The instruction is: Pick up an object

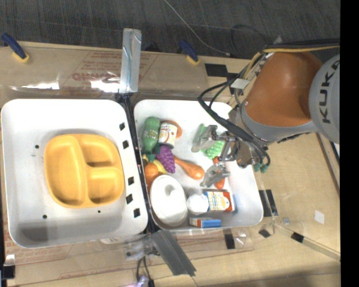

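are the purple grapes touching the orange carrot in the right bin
Touching. The camera view shows the grapes lying against the carrot's left end with no white bin floor between them.

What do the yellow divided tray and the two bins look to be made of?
The yellow tray looks like moulded plastic with a matte finish: even colour, rounded compartment walls, soft highlights. The left bin and right bin look like thin, smooth white plastic with rolled rims and a slight sheen; coated metal cannot be ruled out.
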Robot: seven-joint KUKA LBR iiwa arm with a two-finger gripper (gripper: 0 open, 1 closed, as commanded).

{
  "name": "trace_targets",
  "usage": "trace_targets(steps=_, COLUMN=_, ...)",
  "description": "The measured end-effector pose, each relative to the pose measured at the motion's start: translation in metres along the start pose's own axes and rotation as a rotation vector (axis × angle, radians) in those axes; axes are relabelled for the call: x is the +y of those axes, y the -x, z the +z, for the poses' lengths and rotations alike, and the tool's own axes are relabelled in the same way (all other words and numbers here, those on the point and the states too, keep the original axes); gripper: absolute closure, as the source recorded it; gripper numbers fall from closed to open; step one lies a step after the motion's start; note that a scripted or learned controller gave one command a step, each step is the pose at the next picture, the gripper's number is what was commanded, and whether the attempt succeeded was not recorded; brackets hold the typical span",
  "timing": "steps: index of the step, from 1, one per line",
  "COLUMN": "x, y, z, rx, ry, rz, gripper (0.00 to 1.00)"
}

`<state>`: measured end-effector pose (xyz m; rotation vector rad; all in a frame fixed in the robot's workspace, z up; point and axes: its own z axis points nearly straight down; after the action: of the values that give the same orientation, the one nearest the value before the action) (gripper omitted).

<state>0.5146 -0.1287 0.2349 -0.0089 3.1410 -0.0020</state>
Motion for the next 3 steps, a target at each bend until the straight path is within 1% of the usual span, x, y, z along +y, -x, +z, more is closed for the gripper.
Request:
trace_targets(steps=1, x=-0.019, y=0.031, z=0.141, rx=0.005, ry=0.003, rz=-0.154, gripper=0.00)
trace_targets(steps=2, x=0.004, y=0.024, z=0.141, rx=-0.001, ry=-0.003, rz=0.007, gripper=0.00)
trace_targets(steps=3, x=-0.029, y=0.064, z=0.123, rx=-0.003, ry=0.000, rz=0.067, gripper=0.00)
